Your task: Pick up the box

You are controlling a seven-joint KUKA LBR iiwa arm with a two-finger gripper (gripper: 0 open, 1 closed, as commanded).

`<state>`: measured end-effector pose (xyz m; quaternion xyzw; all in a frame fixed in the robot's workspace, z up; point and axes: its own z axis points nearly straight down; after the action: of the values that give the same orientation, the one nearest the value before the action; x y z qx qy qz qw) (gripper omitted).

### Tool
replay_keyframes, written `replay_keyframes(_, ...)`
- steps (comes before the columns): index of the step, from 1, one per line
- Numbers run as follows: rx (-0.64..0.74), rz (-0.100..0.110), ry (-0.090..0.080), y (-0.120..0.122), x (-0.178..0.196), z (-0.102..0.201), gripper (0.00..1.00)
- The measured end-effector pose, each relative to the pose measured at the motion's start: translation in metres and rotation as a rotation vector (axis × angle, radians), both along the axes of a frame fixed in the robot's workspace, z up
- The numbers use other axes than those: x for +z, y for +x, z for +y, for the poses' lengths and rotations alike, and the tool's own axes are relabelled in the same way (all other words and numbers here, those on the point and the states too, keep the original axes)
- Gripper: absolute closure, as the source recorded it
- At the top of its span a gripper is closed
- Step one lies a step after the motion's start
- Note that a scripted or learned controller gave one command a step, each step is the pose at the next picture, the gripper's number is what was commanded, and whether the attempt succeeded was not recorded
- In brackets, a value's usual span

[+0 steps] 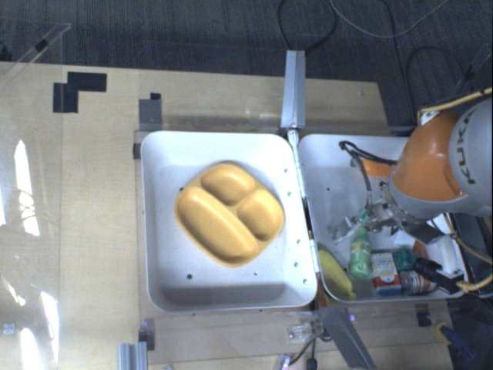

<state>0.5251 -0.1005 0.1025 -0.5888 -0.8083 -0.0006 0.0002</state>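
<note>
The box (383,265) is a small white carton with a red and green label, lying in the front part of the right bin (327,172). It sits between a green bottle (359,257) and a dark bottle (417,283). My gripper (368,220) hangs low over the right bin, just behind the green bottle and up-left of the box. The grey and orange wrist (431,168) above it hides the bin's right side.
A yellow banana (337,274) lies at the right bin's front left corner. An orange item (375,165) shows behind the gripper, and red and white items (431,249) lie right of the box. A large yellow bun-shaped object (229,210) sits in the left bin (162,284).
</note>
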Motion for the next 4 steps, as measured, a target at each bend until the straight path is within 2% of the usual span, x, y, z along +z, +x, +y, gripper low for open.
replay_keyframes(1,0.001,-0.002,0.000,0.002,0.009,0.000,1.00)
replay_keyframes(2,-0.288,-0.013,-0.001,0.084,-0.014,-0.003,1.00)
replay_keyframes(3,-0.245,-0.001,-0.001,0.013,0.016,-0.010,1.00)
replay_keyframes(4,-0.396,0.000,-0.001,0.010,0.055,0.017,1.00)
